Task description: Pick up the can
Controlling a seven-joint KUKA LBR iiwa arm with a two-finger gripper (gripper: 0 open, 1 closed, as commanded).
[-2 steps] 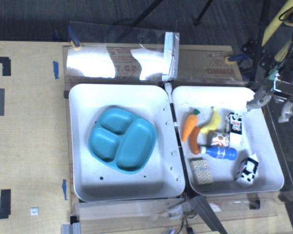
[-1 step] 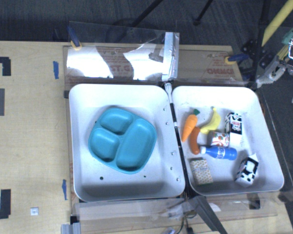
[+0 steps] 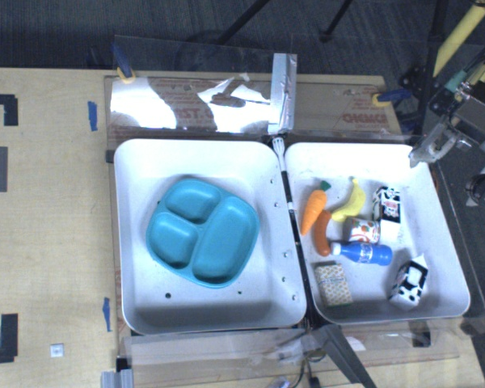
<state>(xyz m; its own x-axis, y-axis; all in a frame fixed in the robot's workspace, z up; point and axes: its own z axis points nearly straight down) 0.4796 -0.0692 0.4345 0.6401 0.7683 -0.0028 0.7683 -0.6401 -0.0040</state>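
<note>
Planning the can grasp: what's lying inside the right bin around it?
In the right bin the can lies between a banana, carrot, blue bottle and a black-and-white carton. A sponge and second carton lie nearer. Beneath them is hidden.

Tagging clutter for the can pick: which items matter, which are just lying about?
Job: can; right bin holding it.
Lying about: carrot, banana, blue bottle, two black-and-white cartons, sponge, blue divided plate.
</note>
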